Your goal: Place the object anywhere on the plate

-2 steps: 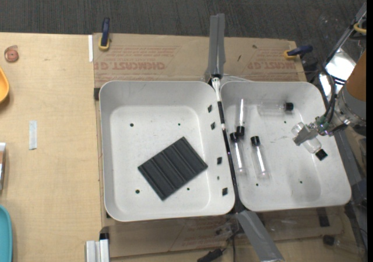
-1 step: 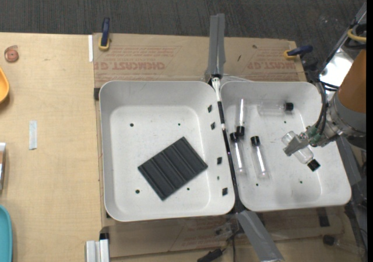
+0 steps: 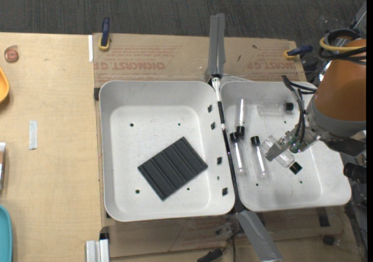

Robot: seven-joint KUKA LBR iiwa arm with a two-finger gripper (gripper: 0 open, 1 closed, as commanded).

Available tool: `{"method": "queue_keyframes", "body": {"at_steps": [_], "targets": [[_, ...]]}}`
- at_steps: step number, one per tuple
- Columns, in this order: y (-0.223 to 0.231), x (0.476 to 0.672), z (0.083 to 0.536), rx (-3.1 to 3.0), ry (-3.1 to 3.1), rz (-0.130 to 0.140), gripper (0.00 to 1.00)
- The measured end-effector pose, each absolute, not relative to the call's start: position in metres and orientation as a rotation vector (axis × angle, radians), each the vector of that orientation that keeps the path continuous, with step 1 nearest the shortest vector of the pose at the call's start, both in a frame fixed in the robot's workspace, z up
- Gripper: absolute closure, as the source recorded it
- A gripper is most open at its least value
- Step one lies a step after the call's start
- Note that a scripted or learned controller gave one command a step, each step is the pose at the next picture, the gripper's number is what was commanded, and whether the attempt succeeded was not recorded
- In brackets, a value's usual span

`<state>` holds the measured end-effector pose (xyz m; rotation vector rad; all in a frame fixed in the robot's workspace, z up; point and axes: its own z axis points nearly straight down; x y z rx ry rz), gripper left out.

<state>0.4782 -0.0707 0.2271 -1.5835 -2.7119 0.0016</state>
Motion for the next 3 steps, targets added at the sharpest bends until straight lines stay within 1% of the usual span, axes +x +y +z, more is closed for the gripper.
{"method": "queue_keyframes", "body": {"at_steps": [1, 2, 3], "targets": [[0.003, 0.479, 0.234, -1.438, -2.794, 0.001, 1.00], [0.079, 0.499, 0.199, -1.161, -2.916, 0.004, 1.00], [0.118, 0.506, 0.305, -0.806, -3.038, 0.002, 1.00]]}}
